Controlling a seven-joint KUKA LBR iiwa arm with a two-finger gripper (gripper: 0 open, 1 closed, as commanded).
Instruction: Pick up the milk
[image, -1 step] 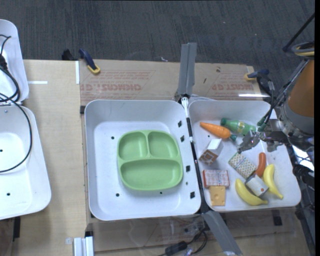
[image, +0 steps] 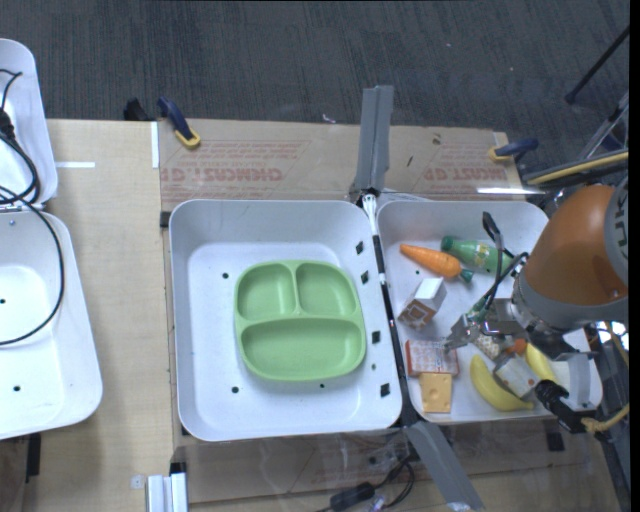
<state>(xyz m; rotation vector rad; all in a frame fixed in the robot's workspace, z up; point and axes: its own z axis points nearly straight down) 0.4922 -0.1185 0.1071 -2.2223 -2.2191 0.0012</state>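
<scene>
Tool (image: 474, 330) amid milk (image: 423, 303), carrot (image: 433, 260), banana (image: 496, 386).

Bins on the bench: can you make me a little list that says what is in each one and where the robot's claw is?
left bin: green divided plate
right bin: carrot, green bottle, milk carton, banana, cracker, red packet
gripper: over the right bin, right of the milk carton
milk carton: lying in the bin, not held

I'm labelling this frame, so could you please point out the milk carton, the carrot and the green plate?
milk carton (image: 422, 304): camera view, its white side face.
carrot (image: 432, 260): camera view, middle of its orange body.
green plate (image: 300, 350): camera view, floor of its large front compartment.
</scene>
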